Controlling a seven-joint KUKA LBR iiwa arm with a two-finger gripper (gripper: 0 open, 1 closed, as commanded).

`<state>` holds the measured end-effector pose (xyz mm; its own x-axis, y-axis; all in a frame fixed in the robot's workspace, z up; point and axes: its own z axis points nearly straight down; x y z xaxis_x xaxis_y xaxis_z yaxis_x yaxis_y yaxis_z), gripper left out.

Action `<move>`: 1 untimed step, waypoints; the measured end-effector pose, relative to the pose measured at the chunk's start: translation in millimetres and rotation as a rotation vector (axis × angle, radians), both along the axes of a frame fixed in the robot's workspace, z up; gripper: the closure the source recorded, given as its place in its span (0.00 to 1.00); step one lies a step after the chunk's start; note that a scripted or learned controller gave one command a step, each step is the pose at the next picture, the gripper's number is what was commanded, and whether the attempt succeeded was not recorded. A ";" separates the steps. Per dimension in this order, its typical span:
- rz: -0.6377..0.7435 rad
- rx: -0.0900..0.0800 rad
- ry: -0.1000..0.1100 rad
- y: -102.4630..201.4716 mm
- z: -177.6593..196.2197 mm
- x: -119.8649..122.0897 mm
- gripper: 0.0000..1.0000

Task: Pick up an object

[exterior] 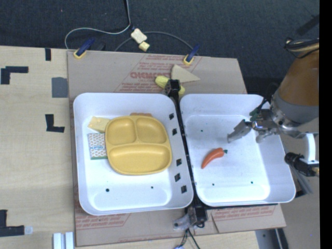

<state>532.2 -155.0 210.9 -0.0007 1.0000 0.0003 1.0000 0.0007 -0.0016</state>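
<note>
My arm (298,95) comes in over the right bin (259,188), approach step, nothing picked yet. Left bin (85,191) carries the yellow divided tray (138,144), crowded, so I skip it. Right bin has open floor all round the target, walls well apart from it. My tool (241,132) hangs w/ fingers spread, released, nothing btwn them. The carrot (212,156) lies flat near bin centre, just below-left of the tool. Next, I judge: shift over it, align across its narrow width, drop, clench.
</note>
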 end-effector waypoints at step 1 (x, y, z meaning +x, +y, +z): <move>0.002 -0.005 -0.007 44.6 -129.8 13.6 0.00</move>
<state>545.8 -110.5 81.1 -0.0031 1.0000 -0.0044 1.0000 0.0031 0.0049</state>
